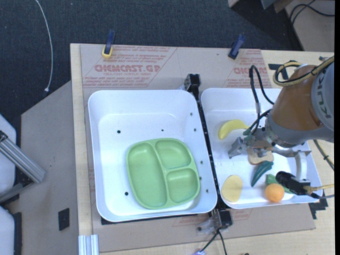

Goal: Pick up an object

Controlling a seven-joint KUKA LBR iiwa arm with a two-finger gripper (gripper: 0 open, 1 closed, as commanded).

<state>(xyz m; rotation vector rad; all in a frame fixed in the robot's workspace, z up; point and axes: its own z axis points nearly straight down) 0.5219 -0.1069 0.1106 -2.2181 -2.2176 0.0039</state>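
My gripper (248, 149) hangs low over the middle of the right bin (240, 101), below the grey and orange arm that comes in from the right. A small tan object (262, 156) lies right under it, partly covered. A yellow banana-shaped piece (231, 128) sits just to its upper left. A dark green pepper (261, 172) lies just below the gripper, with an orange ball (274, 193) beyond it near the bin's front right. A pale yellow round piece (231, 188) rests at the front left of this bin.
The left bin (109, 116) holds a light green divided plate (162, 171) towards its front. A black rail (206, 142) runs between the two bins. Blue clamps (236, 45) stand at the board's back edge.
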